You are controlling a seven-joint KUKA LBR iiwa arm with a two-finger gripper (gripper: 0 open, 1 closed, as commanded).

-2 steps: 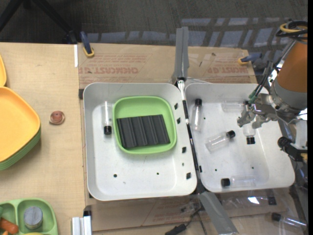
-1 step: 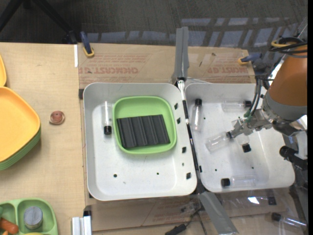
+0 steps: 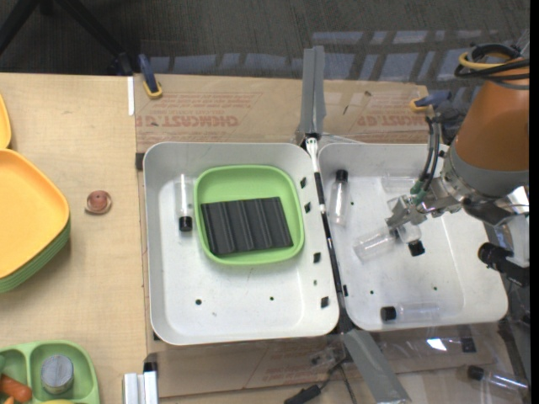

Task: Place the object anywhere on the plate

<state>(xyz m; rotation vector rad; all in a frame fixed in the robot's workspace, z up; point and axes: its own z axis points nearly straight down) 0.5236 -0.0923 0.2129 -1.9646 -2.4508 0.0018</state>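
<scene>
You are at the pick step: the gripper (image 3: 402,223), jaw state indiscernible, hovers by a clear plastic tube (image 3: 373,244); next, carry it to the green square plate (image 3: 248,182).

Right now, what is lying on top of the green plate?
A dark ribbed rectangular slab lies flat on the green plate, covering its middle. Whatever is under the slab is hidden.

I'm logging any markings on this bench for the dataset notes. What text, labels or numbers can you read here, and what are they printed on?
"CHEMCAST", in red, mirrored, on the left cardboard sheet behind the bins.
A second red print on the right cardboard sheet: too faint and partly hidden to read for certain.
I can read nothing on the plate, the tubes or the arm.
</scene>
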